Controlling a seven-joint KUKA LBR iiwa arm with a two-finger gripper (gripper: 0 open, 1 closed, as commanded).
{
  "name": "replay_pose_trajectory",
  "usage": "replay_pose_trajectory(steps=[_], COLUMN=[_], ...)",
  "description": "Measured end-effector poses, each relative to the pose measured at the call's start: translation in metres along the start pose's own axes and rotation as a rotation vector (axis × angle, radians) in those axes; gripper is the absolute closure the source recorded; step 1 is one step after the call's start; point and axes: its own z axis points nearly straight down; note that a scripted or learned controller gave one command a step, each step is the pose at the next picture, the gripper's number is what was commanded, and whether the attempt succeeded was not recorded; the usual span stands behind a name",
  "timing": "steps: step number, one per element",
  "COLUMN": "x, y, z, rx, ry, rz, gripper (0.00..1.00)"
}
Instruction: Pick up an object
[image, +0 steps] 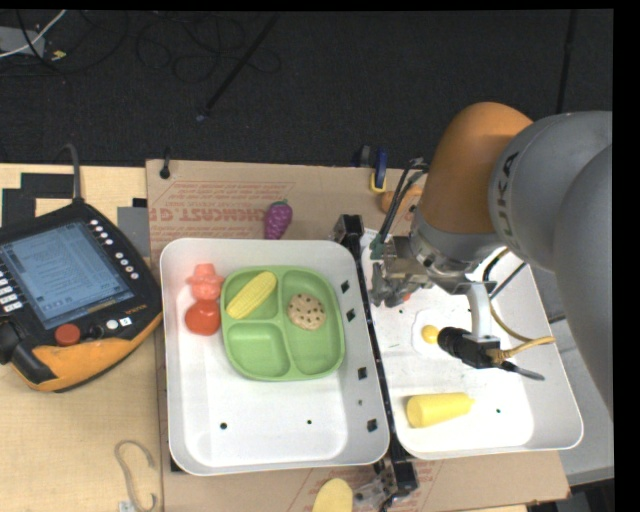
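My gripper (388, 290) hangs low over the far left part of the right bin (540, 420), close to the wall between the two bins. Near it, to the right, a small yellow round piece (429, 334) lies on the bin floor. A yellow cone-shaped block (437, 409) lies on its side at the front of the same bin. The left bin (260, 430) holds a green divided plate (270, 355) with a yellow corn cob (249, 293) and a speckled cookie (306, 311) on it. Beside the plate stands a pink and red toy (203, 300).
A purple grape toy (278, 218) lies on the cardboard behind the left bin. A yellow item (333, 495) sits in front of the bins. A teach pendant (70, 290) rests on the bench at the left. The grey arm covers the right bin's far right part.
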Motion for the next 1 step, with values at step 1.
replay_pose_trajectory(steps=[1], x=[0.0421], y=[0.0314], z=[-0.0065], rx=[-0.001], ry=[0.001], rz=[0.0], gripper=[1.0])
